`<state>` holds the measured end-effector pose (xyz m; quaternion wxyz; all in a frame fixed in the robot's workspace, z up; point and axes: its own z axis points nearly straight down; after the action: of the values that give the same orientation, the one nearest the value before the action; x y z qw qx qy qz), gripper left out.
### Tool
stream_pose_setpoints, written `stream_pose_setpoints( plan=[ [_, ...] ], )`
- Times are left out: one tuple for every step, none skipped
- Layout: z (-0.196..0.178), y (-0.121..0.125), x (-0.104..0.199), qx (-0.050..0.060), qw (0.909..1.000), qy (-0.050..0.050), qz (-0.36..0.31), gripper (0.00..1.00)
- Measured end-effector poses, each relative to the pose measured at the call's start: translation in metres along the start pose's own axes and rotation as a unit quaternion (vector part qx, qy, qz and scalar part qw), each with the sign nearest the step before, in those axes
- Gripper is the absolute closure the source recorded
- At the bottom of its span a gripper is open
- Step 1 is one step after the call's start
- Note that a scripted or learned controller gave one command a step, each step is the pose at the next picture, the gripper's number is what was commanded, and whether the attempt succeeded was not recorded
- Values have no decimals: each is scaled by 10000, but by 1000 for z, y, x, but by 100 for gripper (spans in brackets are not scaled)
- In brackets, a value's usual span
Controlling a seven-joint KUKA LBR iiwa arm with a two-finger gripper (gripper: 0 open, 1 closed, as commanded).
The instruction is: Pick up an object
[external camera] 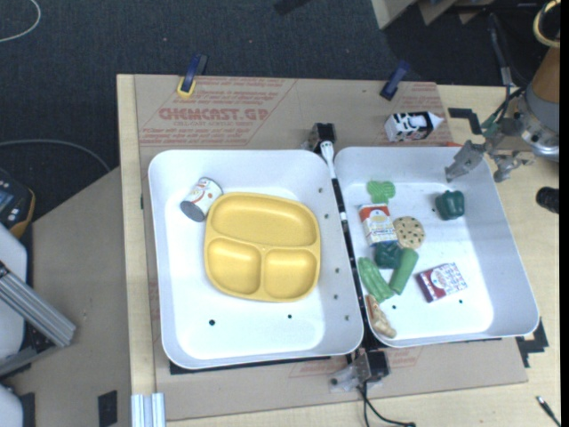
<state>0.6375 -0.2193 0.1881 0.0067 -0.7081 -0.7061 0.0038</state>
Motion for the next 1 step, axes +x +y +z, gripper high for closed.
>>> stream_pose_setpoints(
  plan=[
    [-9,3,0,-73,10000,-19,-15,0]
  ],
)
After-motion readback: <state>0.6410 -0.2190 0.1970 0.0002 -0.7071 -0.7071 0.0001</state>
